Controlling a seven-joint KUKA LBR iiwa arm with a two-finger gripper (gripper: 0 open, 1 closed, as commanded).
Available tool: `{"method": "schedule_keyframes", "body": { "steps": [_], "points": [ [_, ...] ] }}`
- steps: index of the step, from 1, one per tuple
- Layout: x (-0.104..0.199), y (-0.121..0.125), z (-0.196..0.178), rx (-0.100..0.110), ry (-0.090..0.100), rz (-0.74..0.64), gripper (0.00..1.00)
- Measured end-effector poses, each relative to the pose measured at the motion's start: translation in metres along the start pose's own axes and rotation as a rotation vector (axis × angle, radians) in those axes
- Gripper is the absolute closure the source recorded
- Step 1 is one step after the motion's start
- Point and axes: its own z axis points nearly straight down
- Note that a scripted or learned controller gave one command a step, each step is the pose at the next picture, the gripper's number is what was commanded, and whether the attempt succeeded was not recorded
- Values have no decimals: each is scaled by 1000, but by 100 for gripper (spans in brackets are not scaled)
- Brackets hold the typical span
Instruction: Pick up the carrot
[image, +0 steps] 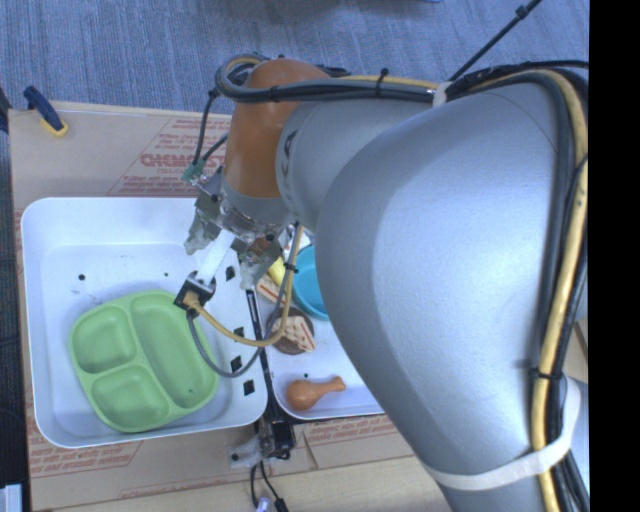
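The orange club-shaped toy (315, 390), which I take for the carrot, lies in the right bin (345, 408), just right of the green divided tray (140, 360). Just beyond the tray's far edge, the pincer (212, 230) hangs over the left bin (40, 290); I cannot tell whether it is wide or narrow. A descent from here would likely strike the tray or grasp nothing.

The grey arm (430, 260) runs out of the picture at the bottom and covers most of the right bin (350, 404). The blue bowl (310, 285) is half hidden under it. The yellow thing (277, 268) beside the bowl is too much covered to name. The gripper (225, 228) is mostly hidden below the wrist. The dark specks (80, 280) in the left bin (30, 300) are too small to tell.
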Motion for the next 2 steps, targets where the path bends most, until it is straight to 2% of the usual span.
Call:
{"method": "schedule_keyframes", "body": {
  "steps": [1, 2],
  "points": [
    [52, -14, 104, 4, -1, 193, 0],
    [34, 43, -8, -4, 13, 247, 0]
  ]
}}
